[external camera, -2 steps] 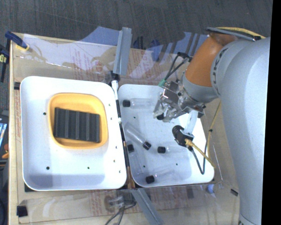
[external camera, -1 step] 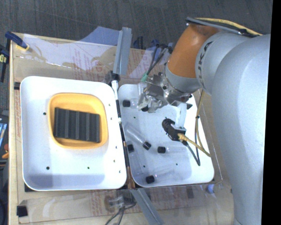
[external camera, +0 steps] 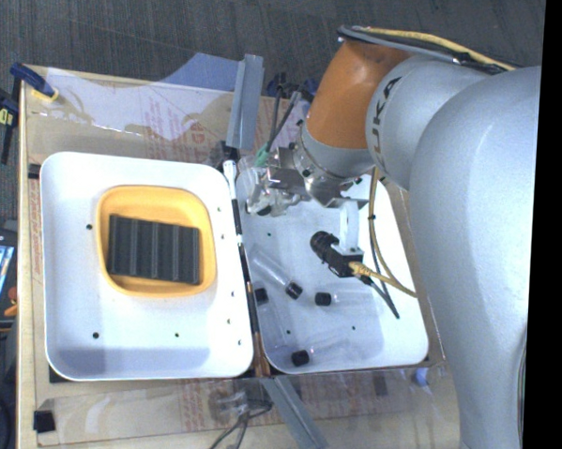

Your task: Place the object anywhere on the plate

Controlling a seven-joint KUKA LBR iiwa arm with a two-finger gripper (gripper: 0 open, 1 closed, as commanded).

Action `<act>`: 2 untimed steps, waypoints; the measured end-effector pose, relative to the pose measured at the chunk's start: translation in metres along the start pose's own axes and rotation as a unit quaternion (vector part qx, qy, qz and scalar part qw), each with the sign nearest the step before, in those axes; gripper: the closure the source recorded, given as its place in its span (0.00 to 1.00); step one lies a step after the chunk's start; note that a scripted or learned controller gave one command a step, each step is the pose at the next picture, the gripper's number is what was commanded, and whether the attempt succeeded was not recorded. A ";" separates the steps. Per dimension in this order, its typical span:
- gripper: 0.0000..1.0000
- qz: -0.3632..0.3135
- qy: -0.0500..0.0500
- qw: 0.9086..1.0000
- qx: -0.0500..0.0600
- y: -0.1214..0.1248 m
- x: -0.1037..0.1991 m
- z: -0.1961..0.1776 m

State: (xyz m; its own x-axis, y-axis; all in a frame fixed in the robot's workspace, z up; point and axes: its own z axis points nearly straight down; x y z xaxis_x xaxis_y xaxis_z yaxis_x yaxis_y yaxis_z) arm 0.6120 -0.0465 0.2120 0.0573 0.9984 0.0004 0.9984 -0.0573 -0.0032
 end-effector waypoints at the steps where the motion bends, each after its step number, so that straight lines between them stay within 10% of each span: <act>1: 1.00 -0.155 0.000 0.988 0.001 0.002 0.022 0.021; 2: 1.00 -0.290 0.000 0.957 0.001 0.005 0.044 0.021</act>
State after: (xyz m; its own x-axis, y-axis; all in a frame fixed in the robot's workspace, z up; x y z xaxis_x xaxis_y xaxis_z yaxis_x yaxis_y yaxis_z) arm 0.6197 -0.0025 0.1913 -0.5065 0.8622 0.0024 0.8622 0.5065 -0.0041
